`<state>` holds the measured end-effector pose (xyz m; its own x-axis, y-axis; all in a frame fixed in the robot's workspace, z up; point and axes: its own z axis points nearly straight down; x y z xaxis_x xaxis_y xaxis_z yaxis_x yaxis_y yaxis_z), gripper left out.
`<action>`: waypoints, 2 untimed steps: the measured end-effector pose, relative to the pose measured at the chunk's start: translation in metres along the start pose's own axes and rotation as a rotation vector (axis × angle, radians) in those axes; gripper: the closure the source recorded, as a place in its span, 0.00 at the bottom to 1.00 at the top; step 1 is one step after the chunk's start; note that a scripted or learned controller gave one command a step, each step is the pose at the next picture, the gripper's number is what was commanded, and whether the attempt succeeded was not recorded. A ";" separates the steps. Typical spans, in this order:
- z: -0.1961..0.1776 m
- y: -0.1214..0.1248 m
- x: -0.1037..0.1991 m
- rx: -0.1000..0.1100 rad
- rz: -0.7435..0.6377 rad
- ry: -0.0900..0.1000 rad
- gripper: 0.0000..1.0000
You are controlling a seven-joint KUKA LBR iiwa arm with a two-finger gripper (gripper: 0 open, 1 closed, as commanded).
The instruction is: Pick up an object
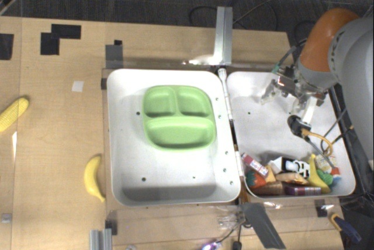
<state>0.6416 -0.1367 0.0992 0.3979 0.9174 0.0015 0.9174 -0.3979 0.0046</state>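
The metal end effector (292, 93) hangs over the smooth white right bin (257, 138); whether it is clenched cannot be told. Below it, heaped along the bin's near wall, lie small colourful objects (289, 173). To its left, a glossy green compartment tray (178, 116).

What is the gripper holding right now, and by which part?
Nothing visible: the gripper hangs over the bare far end of the right bin, apart from the pile of objects.
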 end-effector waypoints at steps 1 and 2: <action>0.011 0.003 -0.045 -0.004 -0.010 0.000 0.00; 0.008 -0.082 -0.049 -0.007 -0.124 0.003 0.00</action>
<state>0.5467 -0.1493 0.0905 0.2809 0.9597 0.0035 0.9597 -0.2809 0.0120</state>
